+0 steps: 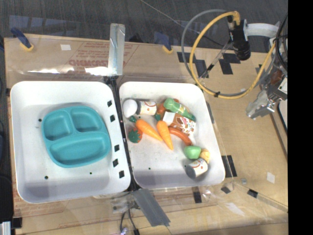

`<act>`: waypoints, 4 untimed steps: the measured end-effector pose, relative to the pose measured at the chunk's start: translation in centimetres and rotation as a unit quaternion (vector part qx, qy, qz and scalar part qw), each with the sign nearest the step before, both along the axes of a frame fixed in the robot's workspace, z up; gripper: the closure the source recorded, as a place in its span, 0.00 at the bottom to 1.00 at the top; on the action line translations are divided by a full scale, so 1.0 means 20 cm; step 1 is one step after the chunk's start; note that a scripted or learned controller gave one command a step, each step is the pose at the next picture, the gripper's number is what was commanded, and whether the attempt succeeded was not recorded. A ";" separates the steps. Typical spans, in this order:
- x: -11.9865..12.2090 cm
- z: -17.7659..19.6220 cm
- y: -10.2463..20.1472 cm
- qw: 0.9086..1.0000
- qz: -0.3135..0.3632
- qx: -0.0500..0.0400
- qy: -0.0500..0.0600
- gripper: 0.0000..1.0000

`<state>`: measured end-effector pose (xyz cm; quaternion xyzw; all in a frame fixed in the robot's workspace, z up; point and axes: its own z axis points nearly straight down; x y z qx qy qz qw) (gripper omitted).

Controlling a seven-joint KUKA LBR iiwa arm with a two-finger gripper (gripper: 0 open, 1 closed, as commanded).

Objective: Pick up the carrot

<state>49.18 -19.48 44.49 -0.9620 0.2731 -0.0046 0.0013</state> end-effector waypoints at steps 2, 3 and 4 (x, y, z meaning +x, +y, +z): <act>0.44 0.12 -0.06 0.984 0.178 0.000 0.001 1.00; 0.07 -0.23 -0.08 0.984 0.176 0.002 0.003 1.00; 0.09 -0.17 -0.05 0.984 0.181 0.004 -0.003 1.00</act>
